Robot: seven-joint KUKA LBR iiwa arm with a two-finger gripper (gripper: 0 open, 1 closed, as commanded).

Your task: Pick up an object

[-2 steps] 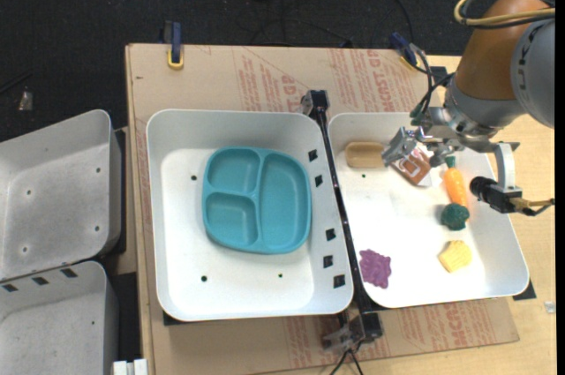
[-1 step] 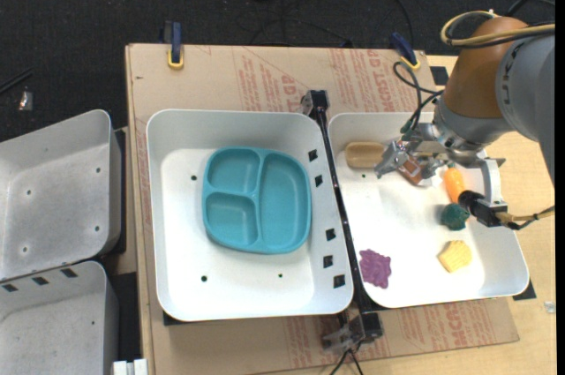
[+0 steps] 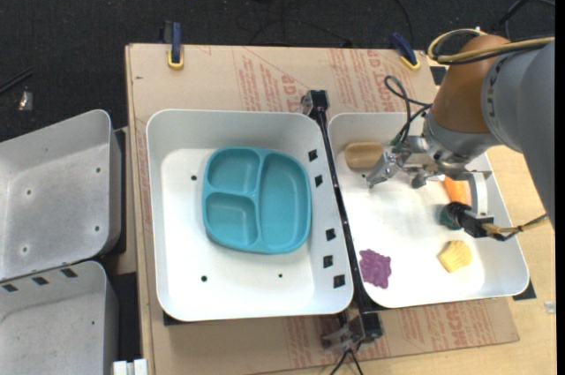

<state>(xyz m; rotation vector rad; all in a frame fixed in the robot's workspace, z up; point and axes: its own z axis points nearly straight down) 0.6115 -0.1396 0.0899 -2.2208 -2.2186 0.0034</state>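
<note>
Lying near the bin's (image 3: pixel 494 281) far-left corner, the tan bread-like lump (image 3: pixel 361 156) has its long axis running nine to three. It sits at about ten o'clock from the gripper (image 3: pixel 386 171), just beside it. Whether the fingers are spread or pinching anything, I cannot tell.

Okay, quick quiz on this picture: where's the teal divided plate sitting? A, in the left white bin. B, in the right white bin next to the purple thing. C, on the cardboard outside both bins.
A: the teal divided plate lies flat in the left white bin, while the purple thing lies in the right white bin.
</note>
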